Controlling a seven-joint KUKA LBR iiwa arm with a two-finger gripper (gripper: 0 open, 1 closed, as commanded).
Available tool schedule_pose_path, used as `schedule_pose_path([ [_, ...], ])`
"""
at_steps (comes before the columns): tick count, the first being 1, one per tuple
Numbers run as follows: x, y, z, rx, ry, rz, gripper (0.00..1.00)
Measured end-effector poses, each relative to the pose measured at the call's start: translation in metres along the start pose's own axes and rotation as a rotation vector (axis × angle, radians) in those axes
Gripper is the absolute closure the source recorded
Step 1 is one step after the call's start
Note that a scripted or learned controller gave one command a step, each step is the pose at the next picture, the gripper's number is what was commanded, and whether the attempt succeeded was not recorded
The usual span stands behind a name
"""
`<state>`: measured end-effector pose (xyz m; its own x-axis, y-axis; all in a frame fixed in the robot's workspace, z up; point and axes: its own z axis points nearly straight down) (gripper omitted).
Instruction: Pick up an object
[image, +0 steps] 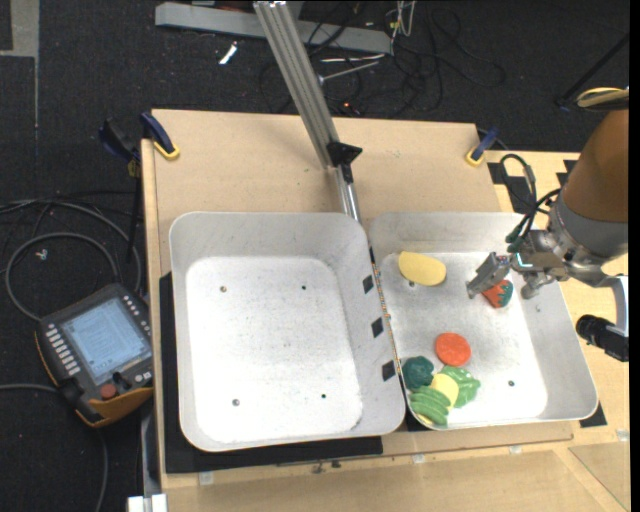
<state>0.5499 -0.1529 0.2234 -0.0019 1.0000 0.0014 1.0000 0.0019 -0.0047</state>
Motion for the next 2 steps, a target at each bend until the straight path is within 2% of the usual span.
schedule_pose_path([
  [1, 0.0, 0.001, -0.002, -0.005, -0.001, 0.001, 0.0],
  [2, -0.003, 0.003, 0.042, 0.0, -0.001, 0.003, 0.0],
])
